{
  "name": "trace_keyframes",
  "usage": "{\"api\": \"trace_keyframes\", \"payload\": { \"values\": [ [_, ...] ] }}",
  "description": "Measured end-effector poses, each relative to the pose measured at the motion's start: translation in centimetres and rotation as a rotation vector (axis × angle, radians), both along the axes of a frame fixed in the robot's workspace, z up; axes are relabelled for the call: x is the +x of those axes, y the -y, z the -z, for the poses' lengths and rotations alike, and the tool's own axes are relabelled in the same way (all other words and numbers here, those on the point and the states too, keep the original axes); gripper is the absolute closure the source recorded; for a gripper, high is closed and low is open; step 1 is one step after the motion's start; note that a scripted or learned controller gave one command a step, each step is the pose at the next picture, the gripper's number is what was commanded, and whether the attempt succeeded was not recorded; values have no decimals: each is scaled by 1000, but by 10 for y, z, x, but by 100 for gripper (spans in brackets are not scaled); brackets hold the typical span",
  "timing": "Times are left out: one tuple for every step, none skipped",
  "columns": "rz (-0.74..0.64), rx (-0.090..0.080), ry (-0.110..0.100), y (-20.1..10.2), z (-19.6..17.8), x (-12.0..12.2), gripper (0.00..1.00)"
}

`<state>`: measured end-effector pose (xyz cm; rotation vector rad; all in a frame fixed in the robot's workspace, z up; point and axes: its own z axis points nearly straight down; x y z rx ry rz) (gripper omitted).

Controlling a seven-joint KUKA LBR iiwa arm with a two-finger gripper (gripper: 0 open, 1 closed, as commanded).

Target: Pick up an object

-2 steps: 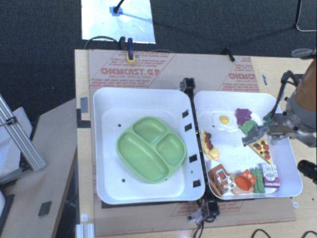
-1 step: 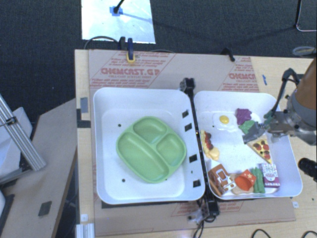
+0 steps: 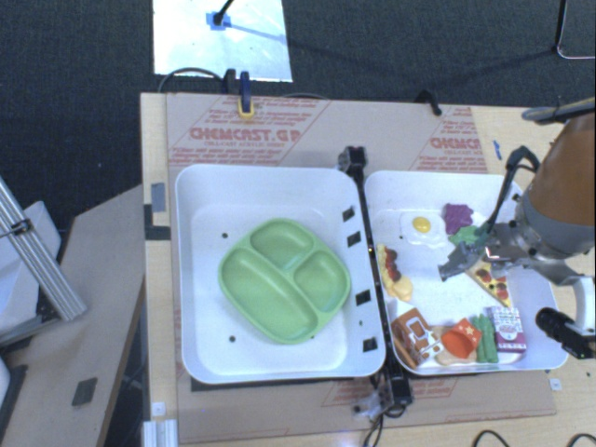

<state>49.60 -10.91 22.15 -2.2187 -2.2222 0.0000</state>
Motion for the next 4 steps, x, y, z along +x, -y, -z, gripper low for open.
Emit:
{"api": "trace_keyframes", "payload": {
  "values": [
    [1, 0, -3, 2, 62, -3, 0],
    [1, 0, -2, 4, 105, -5, 0],
    [2, -5, 11, 7, 135, -1, 0],
    [0, -2, 5, 5, 126, -3, 100]
  ]
}}
